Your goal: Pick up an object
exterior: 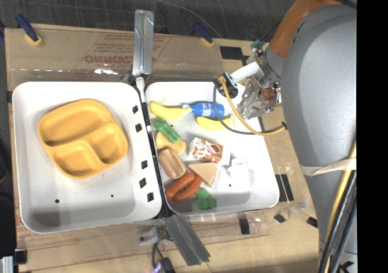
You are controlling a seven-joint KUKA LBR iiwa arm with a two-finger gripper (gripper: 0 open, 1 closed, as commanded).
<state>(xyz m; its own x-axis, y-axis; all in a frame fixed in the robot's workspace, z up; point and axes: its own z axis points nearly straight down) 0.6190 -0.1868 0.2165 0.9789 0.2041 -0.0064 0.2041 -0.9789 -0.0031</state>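
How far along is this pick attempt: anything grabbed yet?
Nothing looks picked. The end effector sits at the right bin's far right edge, with no item seen in it. The bananas, blue bottle and carton lie in the bin. Descent, grasp and lift remain.

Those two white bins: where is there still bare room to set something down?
Left bin: bare floor below and right of the yellow tray. Right bin: a bare strip along its right side, beside the small carton. Its left half is crowded with toy food, from banana to broccoli.
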